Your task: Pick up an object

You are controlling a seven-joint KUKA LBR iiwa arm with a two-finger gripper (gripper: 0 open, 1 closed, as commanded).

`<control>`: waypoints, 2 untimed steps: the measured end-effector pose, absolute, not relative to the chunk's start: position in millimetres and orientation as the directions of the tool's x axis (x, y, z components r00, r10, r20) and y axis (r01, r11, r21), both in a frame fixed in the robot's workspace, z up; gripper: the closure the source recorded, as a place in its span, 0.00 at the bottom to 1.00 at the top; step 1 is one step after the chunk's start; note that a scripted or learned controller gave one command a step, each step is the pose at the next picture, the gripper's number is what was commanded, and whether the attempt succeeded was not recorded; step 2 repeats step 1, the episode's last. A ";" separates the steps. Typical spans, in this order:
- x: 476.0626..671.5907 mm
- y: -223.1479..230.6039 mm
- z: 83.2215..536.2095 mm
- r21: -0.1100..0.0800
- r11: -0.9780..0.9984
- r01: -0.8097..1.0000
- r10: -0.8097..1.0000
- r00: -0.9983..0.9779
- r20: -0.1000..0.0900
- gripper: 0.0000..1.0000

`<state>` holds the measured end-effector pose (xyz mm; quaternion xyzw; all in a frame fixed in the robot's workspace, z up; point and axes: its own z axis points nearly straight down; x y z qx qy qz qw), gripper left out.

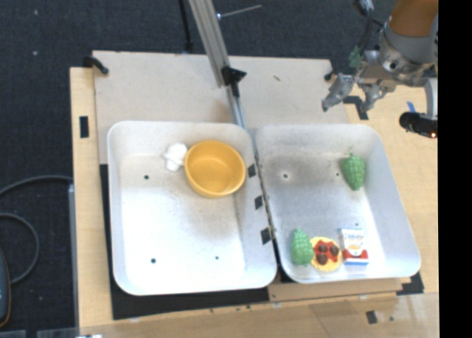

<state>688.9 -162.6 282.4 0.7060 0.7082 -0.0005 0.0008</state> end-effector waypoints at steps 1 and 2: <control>688.7 -163.4 282.5 0.000 0.003 1.000 1.000 -0.003 -0.004 0.00; 688.7 -163.4 282.5 0.000 0.003 1.000 1.000 -0.003 -0.004 0.00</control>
